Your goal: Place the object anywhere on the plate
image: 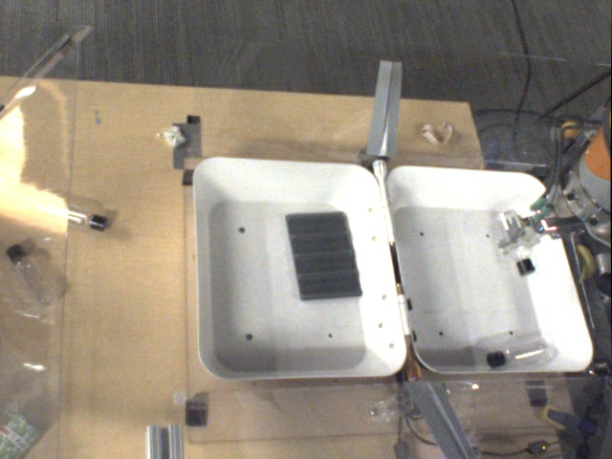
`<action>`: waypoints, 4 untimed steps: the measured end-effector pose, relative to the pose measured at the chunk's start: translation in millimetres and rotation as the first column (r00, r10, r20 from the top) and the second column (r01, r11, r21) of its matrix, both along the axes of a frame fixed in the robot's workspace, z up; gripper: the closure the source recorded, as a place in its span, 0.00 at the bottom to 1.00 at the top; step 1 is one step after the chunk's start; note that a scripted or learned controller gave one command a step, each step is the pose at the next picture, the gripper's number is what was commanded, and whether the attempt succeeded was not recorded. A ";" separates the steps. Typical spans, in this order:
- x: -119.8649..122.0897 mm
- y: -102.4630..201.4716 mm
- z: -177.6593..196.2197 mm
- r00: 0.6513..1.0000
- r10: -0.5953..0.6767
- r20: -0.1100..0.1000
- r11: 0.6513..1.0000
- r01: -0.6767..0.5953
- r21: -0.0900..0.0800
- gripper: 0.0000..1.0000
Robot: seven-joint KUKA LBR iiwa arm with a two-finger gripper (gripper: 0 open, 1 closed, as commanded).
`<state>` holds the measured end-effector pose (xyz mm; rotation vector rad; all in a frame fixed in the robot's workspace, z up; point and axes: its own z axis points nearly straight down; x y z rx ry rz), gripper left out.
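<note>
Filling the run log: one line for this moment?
gripper: over right white bin | dark ribbed rectangular plate: left bin | small clear black-capped tube: right bin

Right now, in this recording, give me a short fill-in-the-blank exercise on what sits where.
1. The dark ridged plate lies in the ____ bin.
2. The gripper hovers over the ____ bin.
3. A small clear tube with a black cap lies near that bin's ____ edge.

Missing words: left; right; lower

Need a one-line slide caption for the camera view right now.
Gripper over the right bin, near a small clear object at its front wall; dark ridged plate in the left bin.
</note>
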<state>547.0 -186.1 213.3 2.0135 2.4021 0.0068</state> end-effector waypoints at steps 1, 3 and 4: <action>69.8 28.7 -18.9 0.856 0.516 -0.002 0.856 -0.516 -0.004 1.00; 85.4 196.8 -13.7 0.471 0.882 -0.002 0.471 -0.882 -0.007 1.00; 66.5 286.8 25.3 0.164 0.986 -0.003 0.164 -0.986 -0.010 1.00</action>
